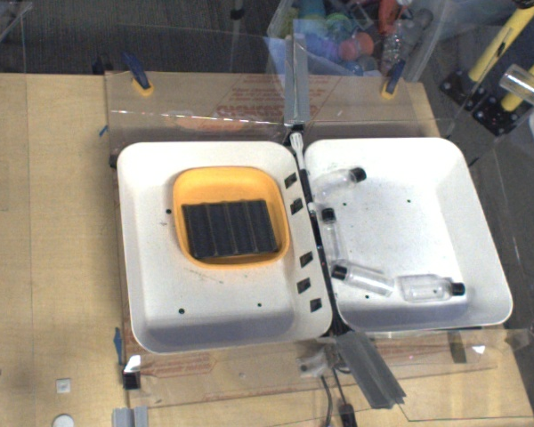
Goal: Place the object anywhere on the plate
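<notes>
two shallow white plastic bins, left (151,265) and right (481,265) | one yellow-orange square plate (230,181) in left bin, carrying one dark ribbed rectangular slab (229,229) | four clear plastic vials, black caps, faint against right bin (432,288) | gripper state: cannot tell

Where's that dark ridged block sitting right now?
The dark ridged block lies on the yellow plate in the left bin, near the divider.
</notes>
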Tool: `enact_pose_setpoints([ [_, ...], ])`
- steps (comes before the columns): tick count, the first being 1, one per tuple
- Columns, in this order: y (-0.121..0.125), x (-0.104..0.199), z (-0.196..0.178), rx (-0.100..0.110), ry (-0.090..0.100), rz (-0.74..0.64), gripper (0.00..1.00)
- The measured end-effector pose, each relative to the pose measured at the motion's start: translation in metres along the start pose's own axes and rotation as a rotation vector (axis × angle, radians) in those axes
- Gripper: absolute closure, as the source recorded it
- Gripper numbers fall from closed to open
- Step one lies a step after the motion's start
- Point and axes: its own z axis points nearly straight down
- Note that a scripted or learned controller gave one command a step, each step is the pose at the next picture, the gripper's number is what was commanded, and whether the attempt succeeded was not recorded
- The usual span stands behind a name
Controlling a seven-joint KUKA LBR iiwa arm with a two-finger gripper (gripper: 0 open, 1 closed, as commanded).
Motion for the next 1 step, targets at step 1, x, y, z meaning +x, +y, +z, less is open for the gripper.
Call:
enact_pose_setpoints([
  [1, 0.0039, 0.0021, -0.0042, 0.000, -0.002, -0.262, 1.00],
])
